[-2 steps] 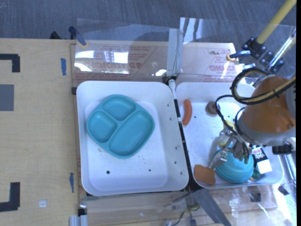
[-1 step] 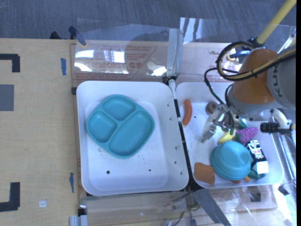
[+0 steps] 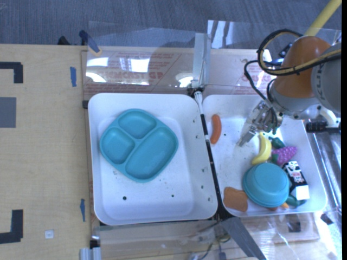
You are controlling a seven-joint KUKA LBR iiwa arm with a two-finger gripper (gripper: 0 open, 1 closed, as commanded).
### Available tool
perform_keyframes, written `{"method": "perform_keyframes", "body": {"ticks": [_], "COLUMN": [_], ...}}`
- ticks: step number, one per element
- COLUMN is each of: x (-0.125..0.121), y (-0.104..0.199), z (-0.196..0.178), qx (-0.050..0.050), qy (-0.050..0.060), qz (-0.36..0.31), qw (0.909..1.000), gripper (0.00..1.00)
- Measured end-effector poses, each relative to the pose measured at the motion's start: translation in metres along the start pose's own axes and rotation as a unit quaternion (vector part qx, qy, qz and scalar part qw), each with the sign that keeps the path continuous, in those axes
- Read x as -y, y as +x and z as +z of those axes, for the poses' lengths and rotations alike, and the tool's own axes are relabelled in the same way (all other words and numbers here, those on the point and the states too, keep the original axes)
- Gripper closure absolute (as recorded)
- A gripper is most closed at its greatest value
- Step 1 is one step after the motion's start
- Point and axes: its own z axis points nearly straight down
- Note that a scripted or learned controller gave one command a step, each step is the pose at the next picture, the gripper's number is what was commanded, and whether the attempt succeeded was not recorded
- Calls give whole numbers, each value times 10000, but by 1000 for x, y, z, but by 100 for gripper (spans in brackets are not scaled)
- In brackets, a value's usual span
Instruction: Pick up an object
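Observation:
The right bin (image 3: 233, 118) holds an orange hot dog (image 3: 215, 129) near its left wall, a yellow banana (image 3: 263, 149), purple grapes (image 3: 284, 155), a blue bowl (image 3: 266, 184), an orange piece (image 3: 235, 199) at the front and a black-and-white carton (image 3: 295, 176). My gripper (image 3: 255, 128) hangs over the bin's upper middle, just above and left of the banana. Its fingers look slightly apart with nothing between them.
The left bin (image 3: 108, 199) carries a blue divided plate (image 3: 139, 143). Clear plastic walls (image 3: 146, 64) stand behind both bins. The grey arm with its orange band (image 3: 303, 58) reaches in from the upper right. A tan board (image 3: 40, 145) lies to the left.

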Motion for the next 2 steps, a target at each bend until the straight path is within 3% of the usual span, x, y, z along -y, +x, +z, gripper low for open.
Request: {"method": "perform_keyframes", "body": {"ticks": [1,2], "x": [27,25], "y": [77,73], "z": [-2,-16], "qx": [-5,59], "qy": [0,-27], "qz": [163,157], "qw": [9999,9999], "gripper": [0,100]}}
